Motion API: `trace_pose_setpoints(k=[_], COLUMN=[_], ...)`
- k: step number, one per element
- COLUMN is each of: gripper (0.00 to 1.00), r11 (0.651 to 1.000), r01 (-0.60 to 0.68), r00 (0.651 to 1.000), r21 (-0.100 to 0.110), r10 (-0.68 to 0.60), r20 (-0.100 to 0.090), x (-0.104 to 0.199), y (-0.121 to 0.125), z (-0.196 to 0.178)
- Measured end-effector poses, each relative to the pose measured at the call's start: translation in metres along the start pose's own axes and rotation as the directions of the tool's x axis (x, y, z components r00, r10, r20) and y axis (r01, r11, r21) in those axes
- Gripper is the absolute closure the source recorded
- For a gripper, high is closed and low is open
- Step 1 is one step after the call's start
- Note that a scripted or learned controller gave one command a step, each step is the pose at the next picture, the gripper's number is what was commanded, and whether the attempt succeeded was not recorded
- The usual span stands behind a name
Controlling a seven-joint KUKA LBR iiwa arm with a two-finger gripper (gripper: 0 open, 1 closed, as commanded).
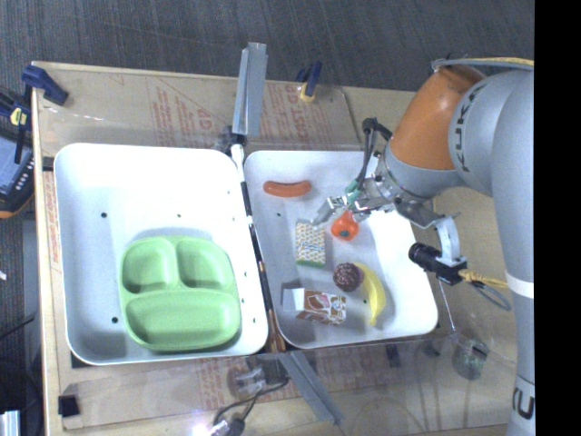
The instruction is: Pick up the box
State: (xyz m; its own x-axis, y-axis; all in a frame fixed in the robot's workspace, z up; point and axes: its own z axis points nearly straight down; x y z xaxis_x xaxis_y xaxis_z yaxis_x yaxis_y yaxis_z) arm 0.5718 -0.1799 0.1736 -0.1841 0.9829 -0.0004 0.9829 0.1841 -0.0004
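Observation:
The box [320, 306] is a small brown-and-white carton lying on its side near the front wall of the right bin [413, 321]. My gripper [340, 209] hangs over the middle of that bin, well behind the box and apart from it. Its fingers look spread, with nothing between them. Just below the fingertips lies an orange toy vegetable [344, 228].
In the right bin there are also a sausage [287, 188] at the back, a patterned flat packet [310, 242], a brown ball-shaped piece [348, 276] and a banana [373, 296] right of the box. The left bin [82, 180] holds a green divided tray [180, 293].

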Motion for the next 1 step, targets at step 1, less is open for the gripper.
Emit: trace_pose_setpoints(k=[1], gripper=[0.00], r11=[0.985], r01=[-0.174], r00=[0.985], r21=[-0.005], r10=[0.174], r20=[0.001], x=[0.0501], y=[0.0176], z=[0.0780])
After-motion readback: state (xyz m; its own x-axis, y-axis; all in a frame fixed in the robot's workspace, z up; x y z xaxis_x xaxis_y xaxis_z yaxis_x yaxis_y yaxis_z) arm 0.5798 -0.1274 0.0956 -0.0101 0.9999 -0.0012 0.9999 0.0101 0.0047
